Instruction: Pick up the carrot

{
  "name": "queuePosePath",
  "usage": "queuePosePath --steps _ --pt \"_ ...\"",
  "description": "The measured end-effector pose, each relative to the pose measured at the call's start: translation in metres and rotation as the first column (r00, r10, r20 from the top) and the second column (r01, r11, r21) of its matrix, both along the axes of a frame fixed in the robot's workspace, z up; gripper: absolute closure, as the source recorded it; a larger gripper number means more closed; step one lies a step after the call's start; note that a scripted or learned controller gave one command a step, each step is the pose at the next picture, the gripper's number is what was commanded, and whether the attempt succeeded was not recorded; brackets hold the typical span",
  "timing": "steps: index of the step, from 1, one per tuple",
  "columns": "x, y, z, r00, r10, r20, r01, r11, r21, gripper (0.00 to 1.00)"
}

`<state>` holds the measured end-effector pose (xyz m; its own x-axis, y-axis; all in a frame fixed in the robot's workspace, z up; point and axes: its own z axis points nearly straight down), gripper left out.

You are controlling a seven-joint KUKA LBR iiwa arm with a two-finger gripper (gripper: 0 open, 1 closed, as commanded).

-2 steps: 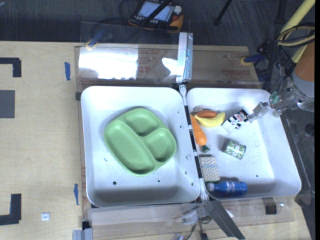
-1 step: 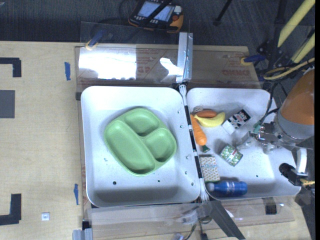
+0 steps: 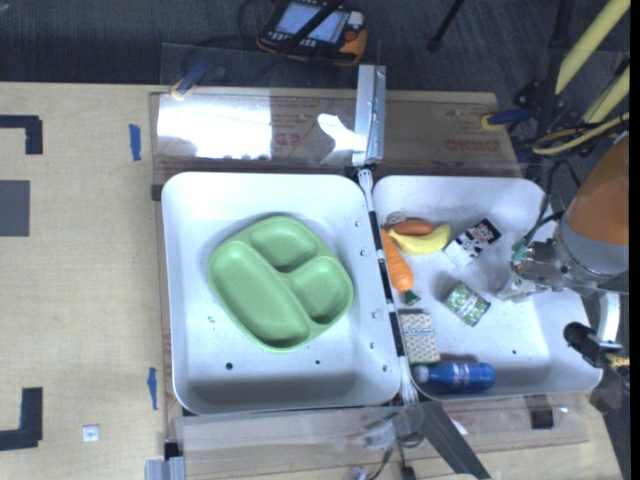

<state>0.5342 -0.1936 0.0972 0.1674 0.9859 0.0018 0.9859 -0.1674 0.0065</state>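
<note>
Small orange plastic carrot [image 3: 398, 266], nine o'clock in right white bin [image 3: 520, 196] | we judge it light, stiff, slick; pinch mid-body | claw [image 3: 522, 268] state: cannot tell

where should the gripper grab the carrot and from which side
Probably mid-length on the carrot, coming straight down. It lies flat, long axis running up-down in the view, close to the right bin's left wall, banana at its top end. Close the fingers across its narrow width; the lower half looks freest.
</note>
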Motion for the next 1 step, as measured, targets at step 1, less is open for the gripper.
queuePosePath --steps 1 --pt "0.0003 -0.0004 0.0096 1.000 -0.002 0.002 0.002 1.000 -0.001 1.00"
